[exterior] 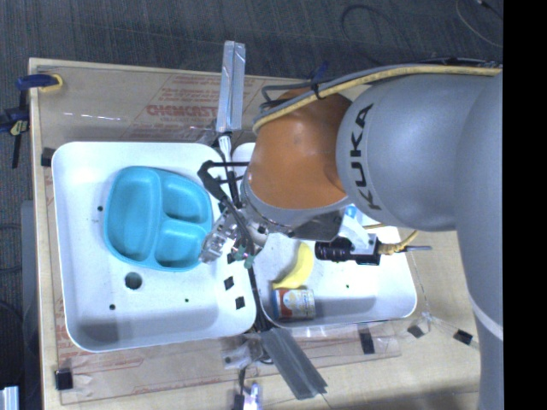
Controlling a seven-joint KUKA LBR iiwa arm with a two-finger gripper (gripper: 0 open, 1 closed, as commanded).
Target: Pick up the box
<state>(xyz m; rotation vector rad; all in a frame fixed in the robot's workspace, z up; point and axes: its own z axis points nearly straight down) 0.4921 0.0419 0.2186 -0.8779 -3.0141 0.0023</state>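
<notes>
Fingers (pixel 214 246) are seen low over the left bin (pixel 77 165), at the right edge of the blue divided tray (pixel 158 216). Whether they are spread or pressed together cannot be told, since they are small and cluttered by cabling, and nothing is seen between them.

The box (pixel 363 218) is taken to be the white and blue shape well to the right of the fingers, in the right bin (pixel 395 301). Most of it is hidden under the arm (pixel 410 152), so this reading is offered with some doubt. A banana (pixel 299 265) and a can (pixel 295 301) are found between the fingers and that shape, nearer the front wall.

If it is a carton, it is judged light and fairly stiff, with smooth printed faces that may slip and thin walls that may dent under a hard squeeze. A hold across two opposite flat sides near the middle is advised, with corners and flaps avoided.
</notes>
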